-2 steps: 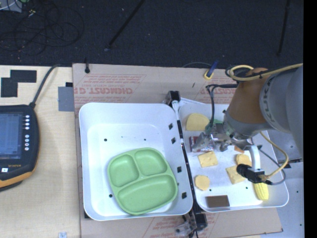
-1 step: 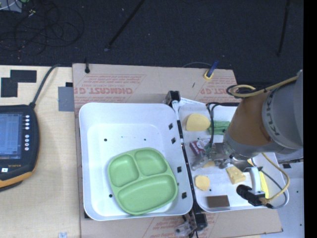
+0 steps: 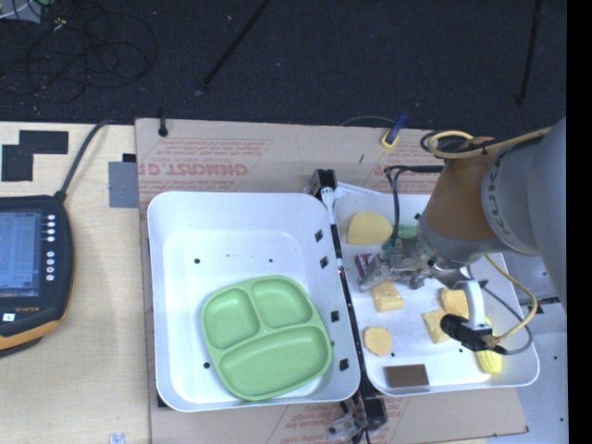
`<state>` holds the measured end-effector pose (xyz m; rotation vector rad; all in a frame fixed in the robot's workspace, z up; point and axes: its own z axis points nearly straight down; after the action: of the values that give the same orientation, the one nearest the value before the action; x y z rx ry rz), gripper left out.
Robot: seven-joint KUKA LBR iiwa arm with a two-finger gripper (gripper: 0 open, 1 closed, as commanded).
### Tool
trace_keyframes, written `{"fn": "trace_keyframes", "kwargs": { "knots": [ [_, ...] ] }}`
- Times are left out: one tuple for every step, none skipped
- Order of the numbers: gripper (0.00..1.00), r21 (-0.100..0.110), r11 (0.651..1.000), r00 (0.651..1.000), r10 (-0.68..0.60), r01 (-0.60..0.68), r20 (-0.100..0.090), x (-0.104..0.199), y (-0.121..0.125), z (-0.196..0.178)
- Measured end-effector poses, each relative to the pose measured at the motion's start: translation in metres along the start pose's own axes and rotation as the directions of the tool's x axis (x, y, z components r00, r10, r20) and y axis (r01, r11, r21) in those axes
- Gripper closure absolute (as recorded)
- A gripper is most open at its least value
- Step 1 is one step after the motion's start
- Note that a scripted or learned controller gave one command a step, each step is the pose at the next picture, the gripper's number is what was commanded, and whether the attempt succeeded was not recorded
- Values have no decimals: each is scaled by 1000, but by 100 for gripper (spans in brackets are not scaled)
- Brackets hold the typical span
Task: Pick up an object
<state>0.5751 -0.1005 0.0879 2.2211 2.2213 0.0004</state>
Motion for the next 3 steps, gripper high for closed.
{"fn": "trace_keyframes", "kwargs": {
  "knots": [
    [0, 3, 1000, 1000, 2, -2, -1, 1, -79, 0],
    [0, -2, 1000, 1000, -3, 3, 0, 5, -8, 0],
    [0, 4, 1000, 1000, 3, -3, -2, 9, -85, -1]
  ]
}}
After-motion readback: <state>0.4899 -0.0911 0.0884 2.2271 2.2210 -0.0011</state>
